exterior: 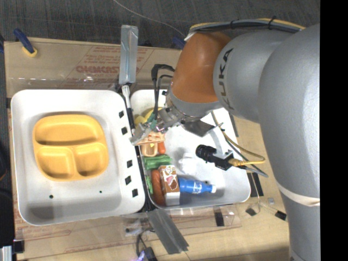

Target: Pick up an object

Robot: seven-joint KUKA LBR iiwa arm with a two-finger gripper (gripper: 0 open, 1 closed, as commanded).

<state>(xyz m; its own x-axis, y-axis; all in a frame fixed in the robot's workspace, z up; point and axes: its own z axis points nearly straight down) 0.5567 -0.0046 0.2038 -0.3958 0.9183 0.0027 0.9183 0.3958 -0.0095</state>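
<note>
A grey KUKA arm with an orange band [198,64] is reaching in from the right and leaning over the right-hand white bin [234,186], its gripper [154,126] hanging low at that bin's upper left corner, close to the wall shared with the neighbouring bin. Whether the gripper is open or closed cannot be told from this angle, and nothing is visibly sitting in its grasp. Directly below its tip, touching or nearly touching it, an orange-and-tan packet [151,144] is lying among a pile of small goods. A yellow item [143,116] is peeking out just above and to the left of the tip. Further down the same side, a green object [156,162] is resting against a red-brown one [158,182], with a blue-and-white bottle [194,188] lying on its side along the bin's lower edge. In the left-hand bin [24,200], well apart from the arm, a yellow divided tray [69,145] is sitting flat.
</note>
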